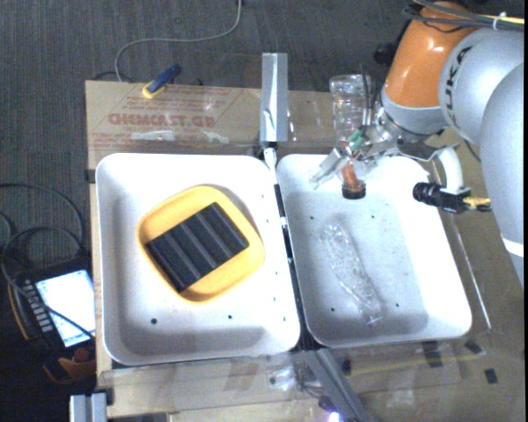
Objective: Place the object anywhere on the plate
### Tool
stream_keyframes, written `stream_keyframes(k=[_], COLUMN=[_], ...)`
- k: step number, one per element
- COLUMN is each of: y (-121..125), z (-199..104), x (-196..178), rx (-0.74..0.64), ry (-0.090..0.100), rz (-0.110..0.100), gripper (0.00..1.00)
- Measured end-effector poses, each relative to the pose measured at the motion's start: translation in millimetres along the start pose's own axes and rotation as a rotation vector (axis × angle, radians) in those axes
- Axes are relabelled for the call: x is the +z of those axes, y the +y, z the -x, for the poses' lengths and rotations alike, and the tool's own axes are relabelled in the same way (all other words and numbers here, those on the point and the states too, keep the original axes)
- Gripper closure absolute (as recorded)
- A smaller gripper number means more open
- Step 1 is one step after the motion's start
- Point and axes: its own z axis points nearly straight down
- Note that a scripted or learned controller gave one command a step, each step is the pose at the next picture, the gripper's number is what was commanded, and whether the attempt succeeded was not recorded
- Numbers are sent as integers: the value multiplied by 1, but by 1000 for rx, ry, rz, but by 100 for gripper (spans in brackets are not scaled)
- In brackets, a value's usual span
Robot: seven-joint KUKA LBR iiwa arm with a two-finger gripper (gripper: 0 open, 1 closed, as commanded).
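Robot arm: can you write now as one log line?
tool: above right bin | clear object: lying in bin | yellow plate: left bin

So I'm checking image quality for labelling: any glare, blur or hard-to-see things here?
Camera view: even lighting, soft shadows along the bin walls; the clear plastic object in the right bin nearly blends into the white floor; the gripper area is small and cluttered; the yellow plate is sharp.

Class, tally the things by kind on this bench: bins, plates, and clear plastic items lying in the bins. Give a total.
White bins: 2 (left bin, right bin)
Yellow plate with dark ridged centre: 1
Clear plastic item: 1
Total: 4
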Motion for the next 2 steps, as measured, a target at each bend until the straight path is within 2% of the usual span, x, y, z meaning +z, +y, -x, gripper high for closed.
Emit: stream_keyframes(k=[1,2], y=[-12,3], z=[49,7], x=[38,68], rx=[383,530], ry=[2,5], rz=[-1,-1], gripper=[100,100])
